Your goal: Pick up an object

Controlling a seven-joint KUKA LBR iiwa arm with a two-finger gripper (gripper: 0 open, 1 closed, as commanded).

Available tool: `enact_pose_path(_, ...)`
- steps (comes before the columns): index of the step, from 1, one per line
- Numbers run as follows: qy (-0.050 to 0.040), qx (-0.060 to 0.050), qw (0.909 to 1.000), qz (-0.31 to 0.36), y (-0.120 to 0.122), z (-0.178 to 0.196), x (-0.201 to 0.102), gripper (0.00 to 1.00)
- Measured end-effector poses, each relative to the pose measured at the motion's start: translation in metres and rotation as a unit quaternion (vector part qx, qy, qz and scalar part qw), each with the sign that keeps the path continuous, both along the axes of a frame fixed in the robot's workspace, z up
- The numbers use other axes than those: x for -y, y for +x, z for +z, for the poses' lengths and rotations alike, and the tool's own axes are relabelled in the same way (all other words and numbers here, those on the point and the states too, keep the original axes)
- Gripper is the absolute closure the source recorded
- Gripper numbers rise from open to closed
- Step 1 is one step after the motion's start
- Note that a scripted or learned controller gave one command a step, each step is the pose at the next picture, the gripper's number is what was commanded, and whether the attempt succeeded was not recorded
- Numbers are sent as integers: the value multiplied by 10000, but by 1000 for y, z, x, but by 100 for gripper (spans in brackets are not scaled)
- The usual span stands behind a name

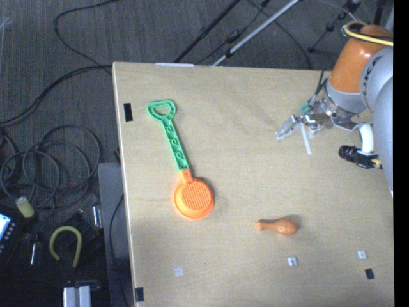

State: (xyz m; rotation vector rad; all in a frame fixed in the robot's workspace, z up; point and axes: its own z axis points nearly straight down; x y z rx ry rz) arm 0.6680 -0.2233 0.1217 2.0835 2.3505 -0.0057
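Seen from above, the claw (pixel 296 130) sits at the upper right of the frame, its fingers spread apart and gripping nothing. On the tan counter (pixel 255 94), a green-handled orange strainer (pixel 181 165) lies left of centre; a small orange drumstick (pixel 278 226) lies lower right, well apart.

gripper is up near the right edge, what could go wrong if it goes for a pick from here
1. The gripper hangs over bare board, apart from both objects, so closing here would likely grab nothing.
2. The small orange drumstick-shaped toy is rounded and tapered; it could slip out of a pinch.
3. The green-handled strainer lies flat with a thin handle, so the fingers may scrape the surface or push it sideways.
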Motion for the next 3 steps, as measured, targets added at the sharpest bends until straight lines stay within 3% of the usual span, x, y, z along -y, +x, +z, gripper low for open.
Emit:
enact_pose_path(1,10,10,9675,2529,1,-37,-2,0)
enact_pose_path(2,9,31,9674,2531,2,-27,-3,100)
enact_pose_path(3,16,20,9787,2052,1,66,-38,100)
